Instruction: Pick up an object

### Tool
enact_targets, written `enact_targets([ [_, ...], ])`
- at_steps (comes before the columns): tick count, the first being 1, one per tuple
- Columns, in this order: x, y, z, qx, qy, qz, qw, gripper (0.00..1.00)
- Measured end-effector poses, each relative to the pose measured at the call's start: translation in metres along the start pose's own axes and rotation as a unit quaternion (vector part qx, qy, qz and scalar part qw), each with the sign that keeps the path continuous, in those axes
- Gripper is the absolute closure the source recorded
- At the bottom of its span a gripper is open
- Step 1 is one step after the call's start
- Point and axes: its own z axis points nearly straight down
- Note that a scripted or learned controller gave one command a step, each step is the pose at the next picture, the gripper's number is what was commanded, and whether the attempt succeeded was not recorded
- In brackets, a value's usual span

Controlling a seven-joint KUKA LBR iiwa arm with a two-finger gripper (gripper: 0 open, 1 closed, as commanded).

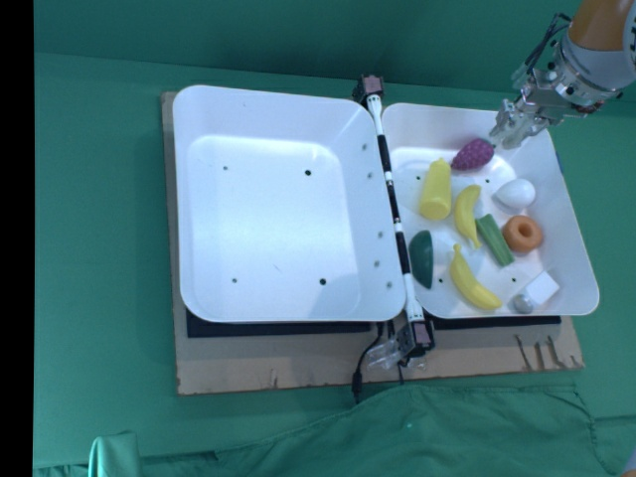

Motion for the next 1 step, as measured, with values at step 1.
enact_targets([
  [1,0.0471,0.0262,-0.0536,-0.002,0.002,-0.002,1.0000,1.00],
])
